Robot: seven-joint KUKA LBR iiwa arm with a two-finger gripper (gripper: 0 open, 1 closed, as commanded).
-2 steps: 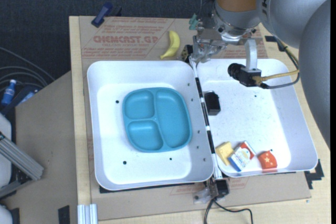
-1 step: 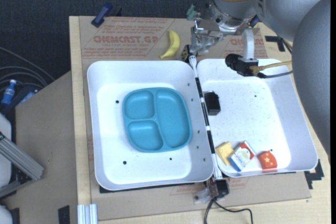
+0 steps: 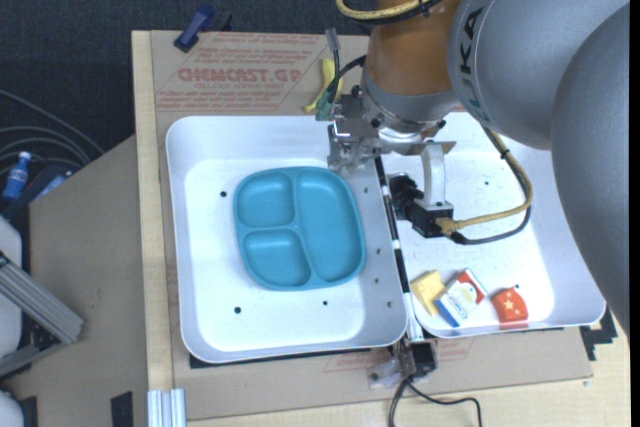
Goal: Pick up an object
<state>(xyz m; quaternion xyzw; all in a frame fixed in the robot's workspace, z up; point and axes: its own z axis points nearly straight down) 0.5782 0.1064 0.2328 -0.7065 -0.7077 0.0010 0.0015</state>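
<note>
At the far edge of the left bin point(image 3: 200, 245), the gripper point(image 3: 347, 147) hangs by the blue tray point(image 3: 298, 226). I cannot tell how the jaws stand. The tray lies just near and left of it, smooth plastic with three dips. Small boxy toys point(image 3: 462, 298) sit well apart, near right.

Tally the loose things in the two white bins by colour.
Blue: 1, a blue plastic divided plate in the left bin.
Yellow: 1, a small yellow block.
Red: 1, a small red piece.
Mixed white, red and blue: 1, a small packet.
Total: 4.
</note>
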